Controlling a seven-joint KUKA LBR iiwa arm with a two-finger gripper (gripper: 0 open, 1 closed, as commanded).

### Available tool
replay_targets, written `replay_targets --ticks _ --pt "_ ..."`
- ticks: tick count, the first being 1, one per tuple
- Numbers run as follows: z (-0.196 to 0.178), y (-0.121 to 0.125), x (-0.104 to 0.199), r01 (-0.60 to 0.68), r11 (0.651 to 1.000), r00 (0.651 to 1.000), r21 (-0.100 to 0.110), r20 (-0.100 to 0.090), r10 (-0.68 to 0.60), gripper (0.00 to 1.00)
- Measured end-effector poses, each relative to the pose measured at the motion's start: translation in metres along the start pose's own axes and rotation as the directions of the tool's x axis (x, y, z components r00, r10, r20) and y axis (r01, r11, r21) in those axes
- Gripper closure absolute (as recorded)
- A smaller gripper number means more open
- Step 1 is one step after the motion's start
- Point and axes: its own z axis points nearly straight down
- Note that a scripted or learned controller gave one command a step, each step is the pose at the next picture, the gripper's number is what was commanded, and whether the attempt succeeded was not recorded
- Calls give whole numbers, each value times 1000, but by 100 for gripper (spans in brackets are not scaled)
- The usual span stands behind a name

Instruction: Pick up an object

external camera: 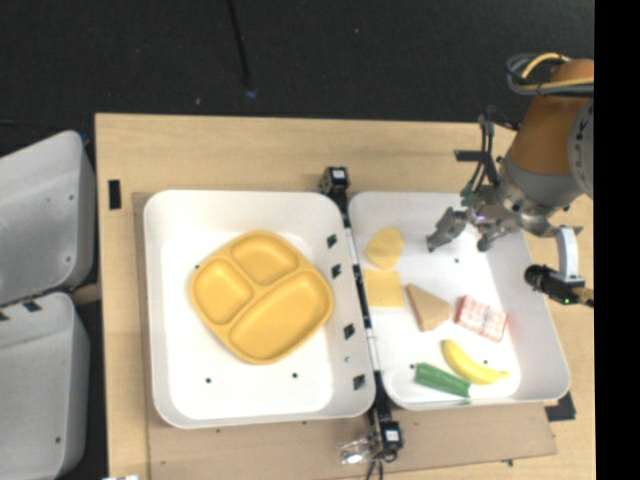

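While the pincer point(467, 230) hovers, toy foods point(432, 308) lie below-left, apart.

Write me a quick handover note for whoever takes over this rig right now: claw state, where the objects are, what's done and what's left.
Claw: open, holding nothing, at the top of the right bin.
Right bin: yellow round piece, yellow square, tan wedge, pink packet, banana, green vegetable.
Left bin: yellow divided plate.
Done: nothing picked.
Left: pick an object.
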Motion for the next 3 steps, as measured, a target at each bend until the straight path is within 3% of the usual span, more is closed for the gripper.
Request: replay_targets --ticks 1,2,3 --pt "67 1 0 -2 1000 1000 1 0 2 0" --pt "56 2 -1 -4 1000 1000 0 -1 4 100" --pt "-4 7 -4 0 1000 1000 -11 1 0 100"
